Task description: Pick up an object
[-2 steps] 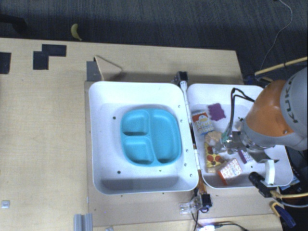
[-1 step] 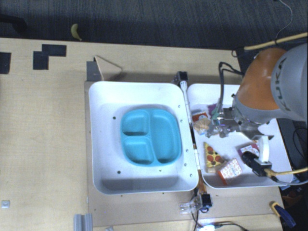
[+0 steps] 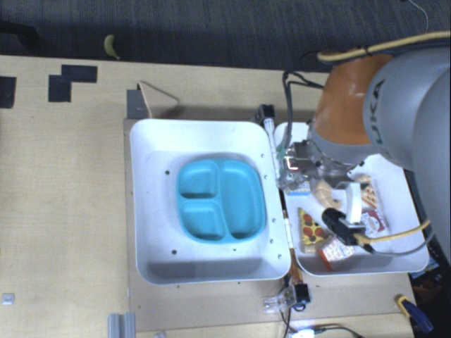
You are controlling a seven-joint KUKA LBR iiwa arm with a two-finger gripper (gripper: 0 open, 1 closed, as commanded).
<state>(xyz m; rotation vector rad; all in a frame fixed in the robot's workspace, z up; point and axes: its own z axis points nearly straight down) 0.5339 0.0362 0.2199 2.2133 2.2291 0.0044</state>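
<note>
My gripper (image 3: 316, 186) hangs low over the left part of the right bin (image 3: 416, 259), under the grey arm with its orange band (image 3: 347, 104). Just below it lies a pale beige item (image 3: 323, 192), partly hidden by the gripper. A toy pizza slice (image 3: 308, 226) lies near the bin's left wall, and a small red packet (image 3: 337, 253) sits by the front wall. A red and white packet (image 3: 373, 219) lies further right. I see nothing lifted off the bin floor.
The left bin (image 3: 151, 189) holds a blue divided plate (image 3: 220, 198). The wall between the two bins runs close to the gripper's left side. The arm hides the back half of the right bin.
</note>
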